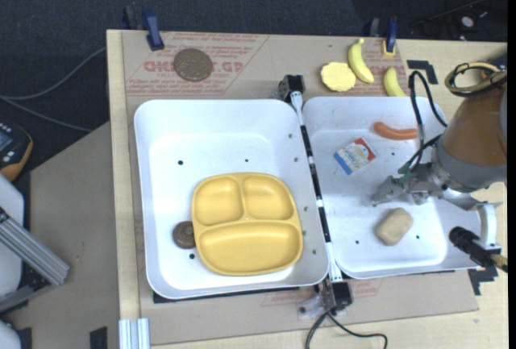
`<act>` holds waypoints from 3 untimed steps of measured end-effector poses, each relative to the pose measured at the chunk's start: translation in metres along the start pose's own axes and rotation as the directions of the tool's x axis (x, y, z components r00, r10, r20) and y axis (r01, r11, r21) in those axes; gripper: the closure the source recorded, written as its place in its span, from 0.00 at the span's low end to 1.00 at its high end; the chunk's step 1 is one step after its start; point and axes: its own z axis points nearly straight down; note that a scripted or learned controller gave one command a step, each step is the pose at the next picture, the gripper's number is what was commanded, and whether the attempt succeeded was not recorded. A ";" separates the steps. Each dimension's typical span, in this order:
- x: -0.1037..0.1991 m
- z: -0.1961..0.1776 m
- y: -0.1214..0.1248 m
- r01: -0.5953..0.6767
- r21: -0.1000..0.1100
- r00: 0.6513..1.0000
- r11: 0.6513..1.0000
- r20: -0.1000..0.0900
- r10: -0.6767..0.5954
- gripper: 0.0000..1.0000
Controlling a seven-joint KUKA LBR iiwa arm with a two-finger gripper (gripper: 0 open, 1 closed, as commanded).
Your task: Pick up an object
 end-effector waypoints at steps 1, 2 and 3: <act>-0.022 0.009 0.115 0.006 -0.009 1.000 1.000 0.003 -0.006 0.00; 0.021 0.011 0.149 0.004 0.008 1.000 1.000 0.000 -0.004 0.00; 0.019 -0.001 0.149 0.002 0.005 1.000 1.000 0.002 -0.002 1.00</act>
